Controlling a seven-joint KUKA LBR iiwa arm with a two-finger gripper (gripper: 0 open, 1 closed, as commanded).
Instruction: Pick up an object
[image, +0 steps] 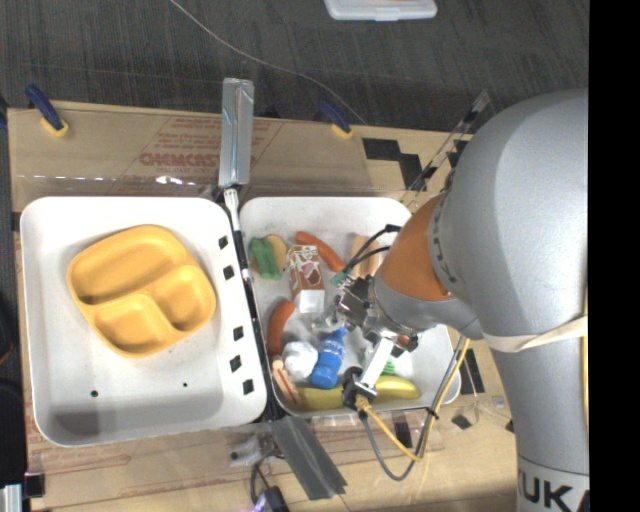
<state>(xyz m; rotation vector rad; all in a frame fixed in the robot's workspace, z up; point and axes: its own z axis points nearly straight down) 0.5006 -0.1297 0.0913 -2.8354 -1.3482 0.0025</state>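
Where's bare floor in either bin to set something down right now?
Left bin: bare floor between the yellow tray and the near wall, plus a strip beside the divider. Right bin: a bare strip along the far wall; crowded around the blue bottle and banana.

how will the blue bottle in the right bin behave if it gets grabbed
The blue bottle looks small and plastic, so it is probably light and fairly stiff. Its rounded body could slip or roll. It lies crowded against the banana, so a push would likely shift that too.
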